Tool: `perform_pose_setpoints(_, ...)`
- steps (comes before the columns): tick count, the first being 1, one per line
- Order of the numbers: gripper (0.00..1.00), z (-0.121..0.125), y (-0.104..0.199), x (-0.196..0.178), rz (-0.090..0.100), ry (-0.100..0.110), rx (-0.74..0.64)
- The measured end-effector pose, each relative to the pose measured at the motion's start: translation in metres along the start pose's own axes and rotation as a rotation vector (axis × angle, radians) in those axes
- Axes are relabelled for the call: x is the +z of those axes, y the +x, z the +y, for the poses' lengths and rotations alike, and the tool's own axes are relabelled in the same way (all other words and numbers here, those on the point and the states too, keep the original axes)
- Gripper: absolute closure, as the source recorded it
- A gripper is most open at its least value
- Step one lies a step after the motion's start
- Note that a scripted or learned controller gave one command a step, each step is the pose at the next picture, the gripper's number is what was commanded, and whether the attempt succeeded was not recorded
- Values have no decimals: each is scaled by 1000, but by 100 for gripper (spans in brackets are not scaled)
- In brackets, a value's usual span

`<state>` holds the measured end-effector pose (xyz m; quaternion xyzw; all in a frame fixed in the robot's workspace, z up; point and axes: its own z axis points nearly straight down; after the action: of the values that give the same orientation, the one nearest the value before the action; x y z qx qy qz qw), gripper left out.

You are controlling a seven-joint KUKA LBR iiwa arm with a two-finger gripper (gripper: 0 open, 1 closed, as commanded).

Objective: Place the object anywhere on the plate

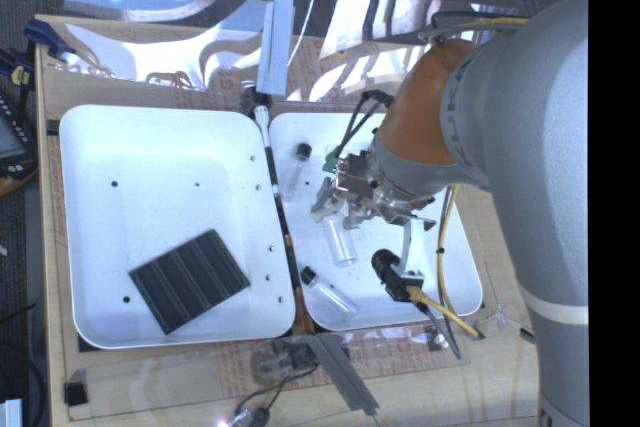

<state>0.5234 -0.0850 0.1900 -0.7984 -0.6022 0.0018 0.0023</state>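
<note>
Plate [190,280]: a dark, ribbed rectangular slab lying flat and askew in the left bin [150,145], toward that bin's near edge, with nothing resting on it.

Left bin: white and shallow, with the plate on its floor and bare white all round the plate.

Right bin [320,130]: touching the left bin along the seam just right of the plate. All the small clear pieces lie here.

Gripper [332,203]: to the right of the plate and farther back, across the seam, low over the right bin's floor. From where I stand I cannot tell whether it is open or closed.

Clear tube [341,243]: right of the plate, directly below the gripper in the view. Its upper end meets the gripper's metal tip. I cannot make out whether it is gripped or only lying on the bin floor under the gripper.

Near vial [326,292]: clear with a black cap, lying on its side just across the seam from the plate's right corner, apart from the gripper.

Far vial [300,167]: also clear and black-capped, farther back than the plate, close beside the seam.

Arm [500,115]: grey and bulky, with an orange band [420,110], coming in from the side away from the plate.

Table [150,370]: pale wood, showing in front of the plate beyond the bin rim.
</note>
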Motion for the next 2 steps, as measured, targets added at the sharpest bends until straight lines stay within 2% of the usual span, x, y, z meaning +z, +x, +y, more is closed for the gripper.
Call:
perform_pose_setpoints(1, 100, -63, 44, 0, 0, 2, 92)
perform_pose_setpoints(2, 100, -91, 145, 0, -1, -1, -63)
